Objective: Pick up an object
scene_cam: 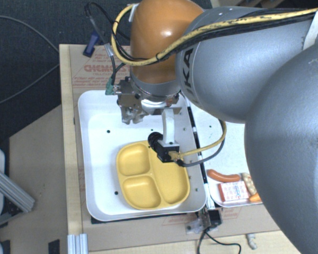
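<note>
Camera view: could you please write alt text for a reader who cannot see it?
A grey-and-orange robot arm reaches over the left white bin, its gripper beyond a yellow three-compartment plate. The right bin, partly hidden by the arm, holds a sausage and a red-and-white packet.

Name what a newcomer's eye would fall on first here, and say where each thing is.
The huge grey arm, with its orange band, reaches in from the right and covers much of the view; its gripper hangs over the far part of the left bin. In that bin lies a yellow three-part plate, and a red sausage lies in the right bin.
</note>
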Robot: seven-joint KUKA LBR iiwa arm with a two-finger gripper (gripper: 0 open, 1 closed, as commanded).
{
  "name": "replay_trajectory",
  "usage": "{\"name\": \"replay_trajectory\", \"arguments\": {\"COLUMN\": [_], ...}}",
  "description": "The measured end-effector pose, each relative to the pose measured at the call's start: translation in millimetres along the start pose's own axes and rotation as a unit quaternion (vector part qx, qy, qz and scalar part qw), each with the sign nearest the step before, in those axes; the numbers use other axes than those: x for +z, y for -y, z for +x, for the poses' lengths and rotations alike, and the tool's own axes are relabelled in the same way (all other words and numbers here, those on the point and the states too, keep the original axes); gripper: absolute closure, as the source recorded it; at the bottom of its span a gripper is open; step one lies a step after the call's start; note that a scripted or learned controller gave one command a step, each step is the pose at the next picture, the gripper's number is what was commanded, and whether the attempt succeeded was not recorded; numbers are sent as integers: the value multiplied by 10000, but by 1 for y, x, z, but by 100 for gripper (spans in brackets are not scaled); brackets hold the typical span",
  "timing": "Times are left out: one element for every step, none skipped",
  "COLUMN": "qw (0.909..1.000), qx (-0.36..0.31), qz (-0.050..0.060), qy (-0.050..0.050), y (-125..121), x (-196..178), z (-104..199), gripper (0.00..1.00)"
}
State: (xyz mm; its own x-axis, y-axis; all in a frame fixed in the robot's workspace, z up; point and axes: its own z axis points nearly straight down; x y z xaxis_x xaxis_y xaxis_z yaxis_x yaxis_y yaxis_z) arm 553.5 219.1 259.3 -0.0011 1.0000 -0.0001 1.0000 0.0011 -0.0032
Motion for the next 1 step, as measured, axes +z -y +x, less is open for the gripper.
{"name": "replay_trajectory", "arguments": {"qw": [10000], "qx": [10], "qz": [1], "qy": [2], "y": [4], "x": [65], "z": [-5], "gripper": [100]}}
